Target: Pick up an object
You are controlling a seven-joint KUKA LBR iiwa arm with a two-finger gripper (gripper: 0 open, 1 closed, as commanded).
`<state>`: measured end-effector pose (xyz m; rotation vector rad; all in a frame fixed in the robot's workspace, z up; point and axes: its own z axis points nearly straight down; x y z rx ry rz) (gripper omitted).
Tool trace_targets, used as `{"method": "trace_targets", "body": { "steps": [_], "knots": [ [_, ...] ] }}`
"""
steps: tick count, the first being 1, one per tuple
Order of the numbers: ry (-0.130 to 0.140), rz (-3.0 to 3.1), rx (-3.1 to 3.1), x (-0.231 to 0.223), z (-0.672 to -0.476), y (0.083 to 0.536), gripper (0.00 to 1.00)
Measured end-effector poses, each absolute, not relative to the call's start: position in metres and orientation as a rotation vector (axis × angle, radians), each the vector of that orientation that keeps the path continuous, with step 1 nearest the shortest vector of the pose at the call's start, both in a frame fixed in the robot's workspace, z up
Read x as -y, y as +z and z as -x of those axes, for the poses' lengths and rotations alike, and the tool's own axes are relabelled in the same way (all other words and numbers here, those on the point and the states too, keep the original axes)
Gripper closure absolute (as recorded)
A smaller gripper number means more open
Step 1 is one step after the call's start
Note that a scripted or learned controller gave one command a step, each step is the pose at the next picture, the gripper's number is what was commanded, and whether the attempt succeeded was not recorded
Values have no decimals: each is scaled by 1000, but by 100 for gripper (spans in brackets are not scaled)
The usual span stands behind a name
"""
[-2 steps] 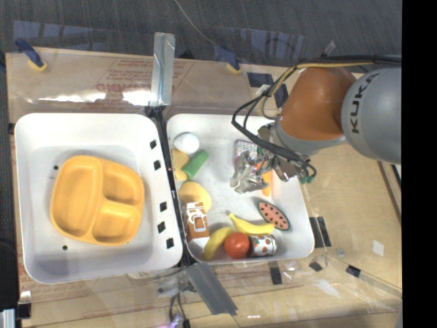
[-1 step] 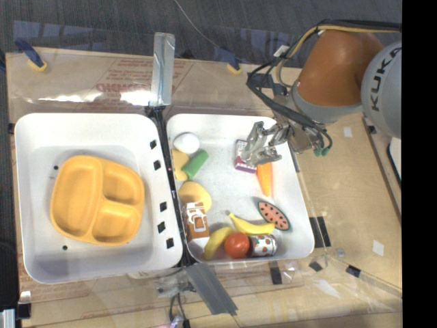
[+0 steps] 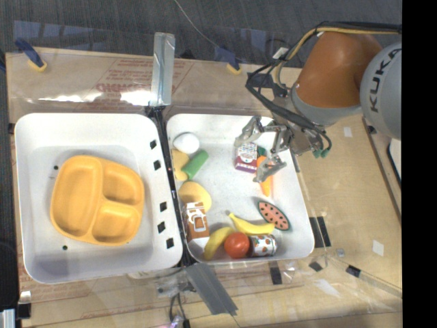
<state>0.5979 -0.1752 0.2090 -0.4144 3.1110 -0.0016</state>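
My gripper (image 3: 261, 149) hangs low over the upper right part of the right bin (image 3: 300, 203), fingers apart and nothing held between them. A small purple and red carton (image 3: 245, 158) lies just by its left finger (image 3: 248, 135). An orange carrot (image 3: 266, 183) pokes out below the right finger (image 3: 275, 161). Further down the bin lie a watermelon slice (image 3: 273, 214), a banana (image 3: 249, 225), a red tomato (image 3: 237, 244) and a small can (image 3: 263, 246).
Along the right bin's left wall sit a white ball (image 3: 186, 142), a green cylinder (image 3: 196, 164), a yellow lump (image 3: 194, 193) and an orange carton (image 3: 198, 221). The left bin (image 3: 27, 135) holds a yellow divided plate (image 3: 97, 199). Black cables (image 3: 270, 87) loop above the gripper.
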Motion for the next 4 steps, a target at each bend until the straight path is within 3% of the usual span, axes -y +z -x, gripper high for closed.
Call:
{"method": "trace_targets", "body": {
  "steps": [1,2,3,4],
  "knots": [
    [0,367,-3119,210,-593,91,0],
    [-2,411,-3110,210,-609,94,0],
    [-5,414,-3104,209,-611,105,100],
    [-2,143,-3131,172,-658,178,100]
  ]
}}
